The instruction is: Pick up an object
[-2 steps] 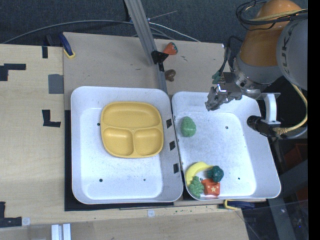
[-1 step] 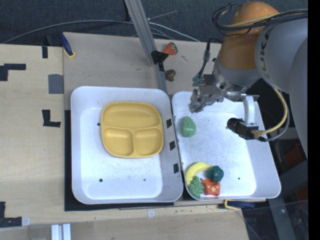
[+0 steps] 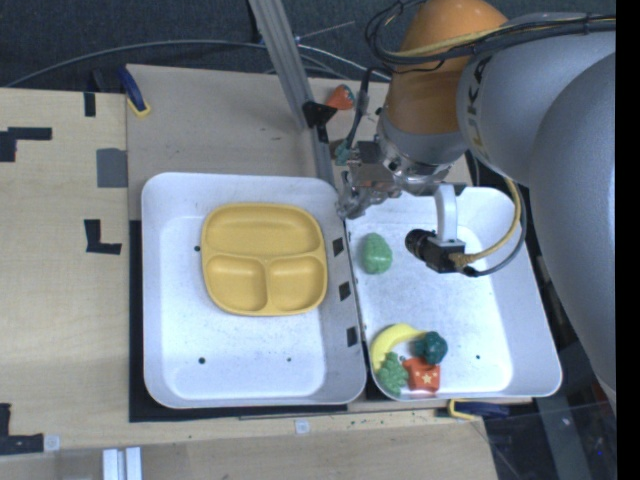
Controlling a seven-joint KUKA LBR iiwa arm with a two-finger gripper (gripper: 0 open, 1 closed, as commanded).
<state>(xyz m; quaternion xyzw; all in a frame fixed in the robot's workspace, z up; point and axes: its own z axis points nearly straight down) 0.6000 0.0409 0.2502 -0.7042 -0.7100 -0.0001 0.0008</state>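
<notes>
A pale green rounded object (image 3: pixel 376 253) lies near the left wall of the right bin (image 3: pixel 500 348). At that bin's front left corner sits a small cluster: a yellow banana (image 3: pixel 392 340), a dark green piece (image 3: pixel 432 347), a light green piece (image 3: pixel 392 375) and a red piece (image 3: pixel 424 377). My gripper (image 3: pixel 352 204) hangs at the far left corner of the right bin, above and behind the pale green object, apart from it. Nothing shows between its fingers.
A yellow three-compartment plate (image 3: pixel 264 258) rests in the left bin (image 3: pixel 180 368). The divider between the bins runs just left of the gripper. A grey pole (image 3: pixel 285 58) slants up behind the bins. The arm's orange band and grey body cover the upper right.
</notes>
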